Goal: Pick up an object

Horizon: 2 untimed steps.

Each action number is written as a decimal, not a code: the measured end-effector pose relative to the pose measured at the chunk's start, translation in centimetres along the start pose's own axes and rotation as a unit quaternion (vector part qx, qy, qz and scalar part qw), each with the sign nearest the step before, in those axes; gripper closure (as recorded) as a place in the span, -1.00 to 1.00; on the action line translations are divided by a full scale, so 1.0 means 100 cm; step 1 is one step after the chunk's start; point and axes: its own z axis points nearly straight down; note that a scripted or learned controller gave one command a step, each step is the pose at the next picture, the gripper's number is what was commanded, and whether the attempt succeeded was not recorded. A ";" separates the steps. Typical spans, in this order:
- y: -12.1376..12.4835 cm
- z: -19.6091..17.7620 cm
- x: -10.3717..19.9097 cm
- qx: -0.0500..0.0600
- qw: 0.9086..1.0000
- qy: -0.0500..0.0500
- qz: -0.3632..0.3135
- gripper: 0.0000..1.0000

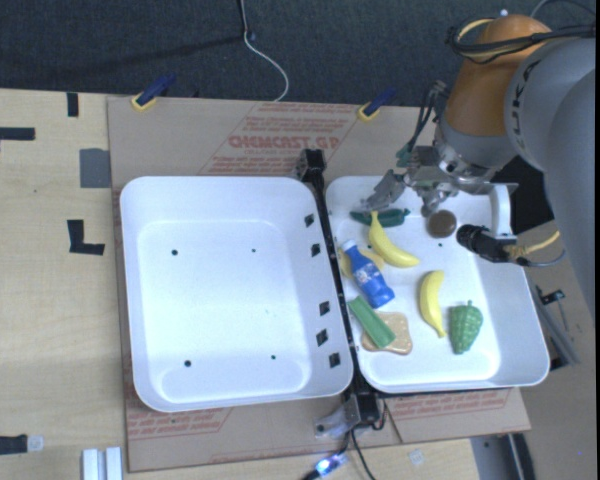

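Note:
My gripper (390,194) hangs over the back left part of the right bin (510,353), just above a small dark green piece (380,214). A yellow banana (391,247) lies directly in front of it. Further forward lie a second banana (432,302), a blue bottle (371,277), a green cucumber-like piece (372,324) on a tan slice (400,338), and a bumpy green fruit (465,327). A brown round object (441,224) sits under the wrist.
The left bin (220,288) stands beside the right one, with a black divider rail (325,268) between them. The arm's grey body and orange band (490,78) cover the right bin's back right corner. A cable (265,53) hangs at the back.

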 end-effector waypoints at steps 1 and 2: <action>-0.040 0.086 0.000 -0.008 1.000 -0.004 0.002 -1.00; -0.042 0.079 0.002 -0.003 1.000 -0.001 0.001 1.00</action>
